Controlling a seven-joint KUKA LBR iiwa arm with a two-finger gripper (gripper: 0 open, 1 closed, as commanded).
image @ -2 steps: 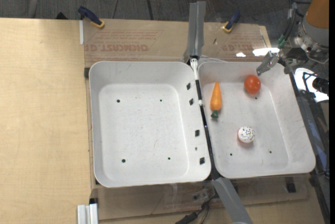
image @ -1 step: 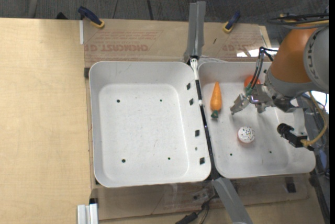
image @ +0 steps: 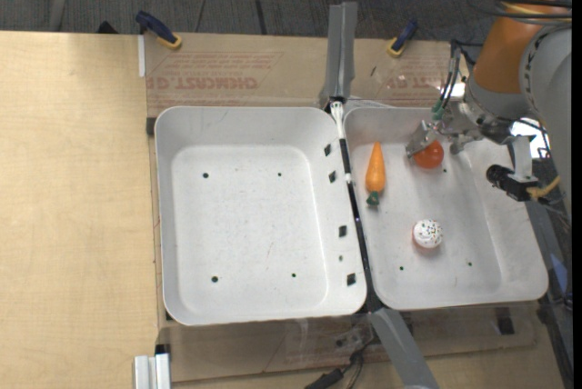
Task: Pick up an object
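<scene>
Three items in right bin (image: 509,269) | gripper (image: 427,142) over red object (image: 430,154), partly hidden | grip unreadable

Two bins side by side on the bench, with the arm reaching in from the right.

We see the left bin (image: 255,214) touching the right bin (image: 491,269) along a shared middle edge. In the right bin, a carrot (image: 375,169) lies near the left wall, pointing far to near. To its right, toward the far side, sits a tomato (image: 429,154), with the gripper (image: 427,140) directly over it and touching it. A ball (image: 427,234) rests nearer to us, between the bin's walls and well apart from the tomato. Behind both bins lies a cardboard sheet (image: 227,74), with two clamps (image: 156,28) on its far edge.
</scene>
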